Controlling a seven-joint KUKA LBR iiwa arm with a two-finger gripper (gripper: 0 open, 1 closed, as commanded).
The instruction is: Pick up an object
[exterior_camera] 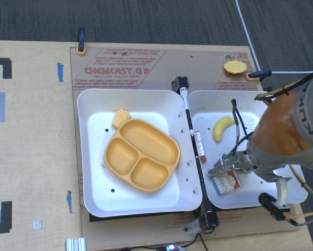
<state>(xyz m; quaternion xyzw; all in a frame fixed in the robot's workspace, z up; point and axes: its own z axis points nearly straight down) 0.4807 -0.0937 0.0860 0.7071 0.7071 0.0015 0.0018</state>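
Two white bins sit side by side on the tabletop (36, 140), left bin (93, 109) and right bin (208, 101). Left bin holds a yellow three-compartment plate (141, 155), lying flat, centre-left of frame, with a small yellow waffle-like toy (120, 117) touching its upper left rim. Right bin holds a yellow banana (222, 127) near its upper middle, and a small flat packet (227, 183), red and blue print, at lower middle. Arm reaches in from the right of frame, orange band above the wrist; hand (228, 165) is down low in the right bin, just over the packet's top edge. Placement reads as an attempt on the packet; banana is apart, above it. Metal parts of the hand seem to touch or nearly touch the packet, but the grip state cannot be told from this angle. Nothing visibly lifted: packet looks flat on the bin floor. Flat packet is likely hard to pinch.
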